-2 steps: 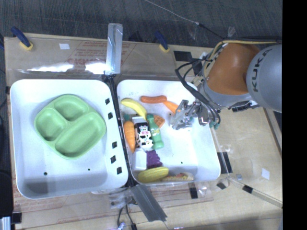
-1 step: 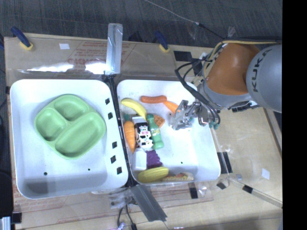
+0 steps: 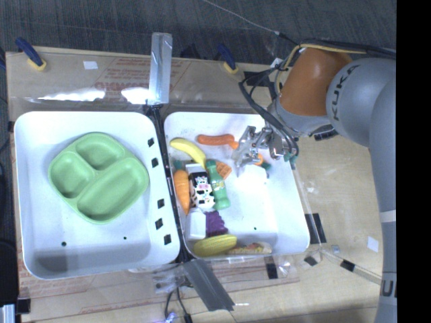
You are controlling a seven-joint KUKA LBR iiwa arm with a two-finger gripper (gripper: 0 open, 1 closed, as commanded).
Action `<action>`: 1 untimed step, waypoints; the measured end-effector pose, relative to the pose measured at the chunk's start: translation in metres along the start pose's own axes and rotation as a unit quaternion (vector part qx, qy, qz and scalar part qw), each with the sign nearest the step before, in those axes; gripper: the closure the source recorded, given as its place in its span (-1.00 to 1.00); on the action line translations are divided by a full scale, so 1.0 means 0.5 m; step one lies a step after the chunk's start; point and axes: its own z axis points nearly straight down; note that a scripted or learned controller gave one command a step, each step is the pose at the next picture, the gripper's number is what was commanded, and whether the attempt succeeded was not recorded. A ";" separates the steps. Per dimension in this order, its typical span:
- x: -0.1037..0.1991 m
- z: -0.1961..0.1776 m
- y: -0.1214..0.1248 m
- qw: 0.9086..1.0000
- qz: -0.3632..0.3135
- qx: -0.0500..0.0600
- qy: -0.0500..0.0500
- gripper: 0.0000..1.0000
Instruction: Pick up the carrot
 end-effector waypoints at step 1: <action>0.080 0.021 0.101 0.993 -0.112 0.012 -0.018 -1.00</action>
